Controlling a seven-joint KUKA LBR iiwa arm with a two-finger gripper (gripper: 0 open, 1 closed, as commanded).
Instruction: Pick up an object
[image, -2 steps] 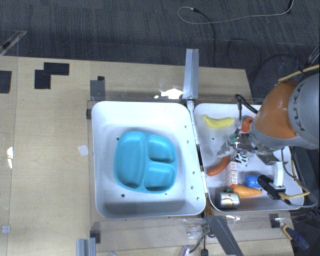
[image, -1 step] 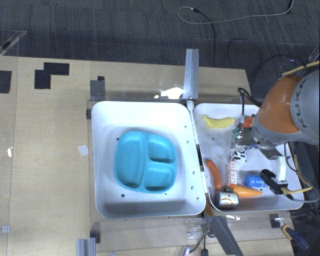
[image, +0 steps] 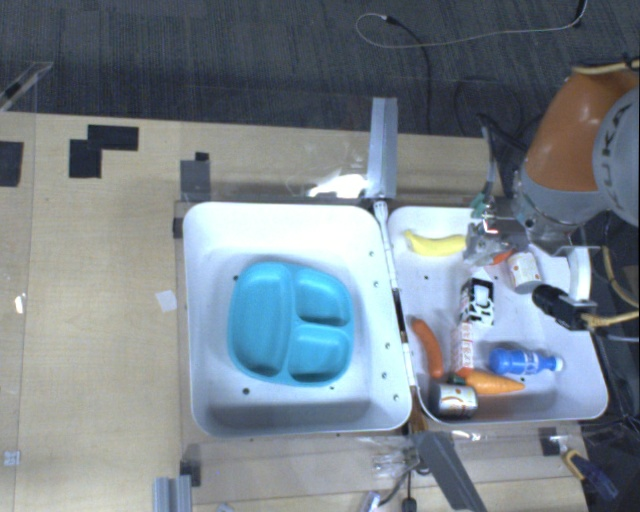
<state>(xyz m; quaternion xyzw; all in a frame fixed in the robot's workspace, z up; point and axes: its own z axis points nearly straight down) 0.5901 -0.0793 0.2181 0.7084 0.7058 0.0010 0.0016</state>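
Camera view: the gripper hangs at the upper middle of the right bin, just right of the banana. Whether its jaws are open I cannot tell; the spot is blurred. The banana looks light, smooth and curved, probably best pinched across its middle.
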